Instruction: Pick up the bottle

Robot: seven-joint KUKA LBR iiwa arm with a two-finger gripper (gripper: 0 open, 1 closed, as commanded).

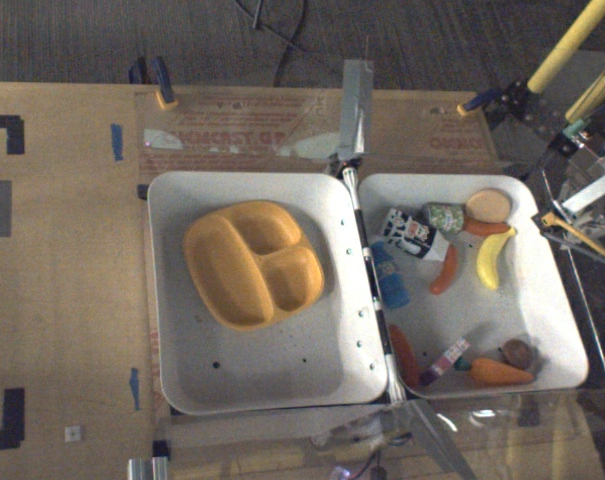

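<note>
Here's the bottle: blue, lying on its side in the right bin, hard against the bin's left wall, about mid-frame. Just above and to its right sits a black-and-white carton, with a green can beside that. A red sausage lies slanted to the right of the bottle, apart from it, and a banana curves further right. Lower down, a red pepper hugs the same left wall, near a small pink tube and a carrot along the bottom edge. Over in the left bin an orange divided tray rests alone. Both bins sit on the tabletop. As for my end effector, apart or together, I cannot tell.
</note>
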